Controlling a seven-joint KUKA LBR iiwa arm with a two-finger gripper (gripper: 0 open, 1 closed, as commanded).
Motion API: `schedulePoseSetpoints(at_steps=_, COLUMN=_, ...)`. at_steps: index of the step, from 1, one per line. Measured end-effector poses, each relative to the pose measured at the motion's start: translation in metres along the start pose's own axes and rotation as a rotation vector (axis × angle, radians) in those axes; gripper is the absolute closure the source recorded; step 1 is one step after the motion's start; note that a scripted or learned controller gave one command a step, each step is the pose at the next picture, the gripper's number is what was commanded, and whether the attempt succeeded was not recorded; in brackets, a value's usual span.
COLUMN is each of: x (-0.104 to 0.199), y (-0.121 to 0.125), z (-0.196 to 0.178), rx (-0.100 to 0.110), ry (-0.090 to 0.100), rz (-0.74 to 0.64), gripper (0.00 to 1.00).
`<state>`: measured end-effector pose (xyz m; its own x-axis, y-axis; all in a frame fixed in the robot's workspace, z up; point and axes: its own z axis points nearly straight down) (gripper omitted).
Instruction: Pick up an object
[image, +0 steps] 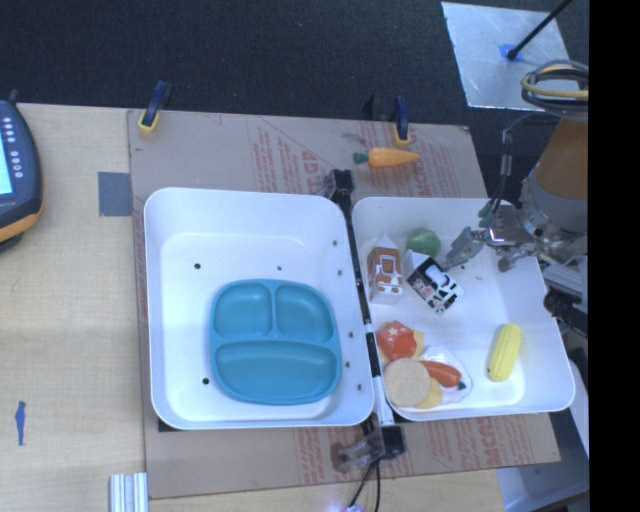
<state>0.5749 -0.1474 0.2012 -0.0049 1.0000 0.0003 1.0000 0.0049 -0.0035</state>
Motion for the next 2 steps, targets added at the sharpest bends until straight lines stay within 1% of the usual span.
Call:
schedulePoseSetpoints(at_steps=1, x=0.014, y=0.022, z=0.088, rx=0.007, ry=0.001, rz=-0.003, gripper=0.00)
schedulePoseSetpoints(at_steps=2, x=0.011, y=0.023, z=0.072, rx=0.001, ry=-0.002, rz=-0.002, gripper=1.00)
